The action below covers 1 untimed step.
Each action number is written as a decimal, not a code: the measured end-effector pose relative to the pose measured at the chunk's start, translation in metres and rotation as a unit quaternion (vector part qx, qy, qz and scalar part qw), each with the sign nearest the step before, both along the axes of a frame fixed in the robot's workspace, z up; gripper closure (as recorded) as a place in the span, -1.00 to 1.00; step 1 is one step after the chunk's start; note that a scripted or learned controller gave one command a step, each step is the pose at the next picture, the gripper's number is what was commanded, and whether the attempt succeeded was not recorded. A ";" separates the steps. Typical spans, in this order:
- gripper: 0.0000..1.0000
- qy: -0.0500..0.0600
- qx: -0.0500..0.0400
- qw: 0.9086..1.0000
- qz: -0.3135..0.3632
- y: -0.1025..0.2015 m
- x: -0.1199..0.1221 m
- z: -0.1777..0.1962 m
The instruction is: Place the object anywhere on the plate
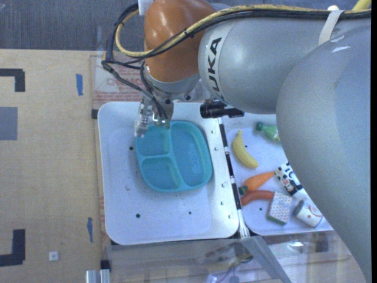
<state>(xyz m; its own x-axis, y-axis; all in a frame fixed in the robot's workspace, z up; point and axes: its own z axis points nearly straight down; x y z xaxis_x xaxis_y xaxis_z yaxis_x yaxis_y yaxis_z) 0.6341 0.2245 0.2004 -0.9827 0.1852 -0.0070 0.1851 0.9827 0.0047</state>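
- Under the gripper (152,124) sits the blue plate (175,157).
- I cannot tell what the gripper holds.
- Best to let go low, over the plate's middle.

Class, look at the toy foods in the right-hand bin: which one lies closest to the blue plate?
The yellow banana. It lies at the bin's left side, nearest the blue plate; the carrot and the green item lie farther right.
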 end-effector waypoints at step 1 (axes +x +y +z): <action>1.00 0.001 -0.001 1.000 -0.002 0.000 0.000 -0.014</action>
<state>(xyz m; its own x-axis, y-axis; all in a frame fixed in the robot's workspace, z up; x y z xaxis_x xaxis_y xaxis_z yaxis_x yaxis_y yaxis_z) 0.6343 0.2247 0.1866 -0.9821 0.1882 -0.0048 0.1882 0.9821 0.0030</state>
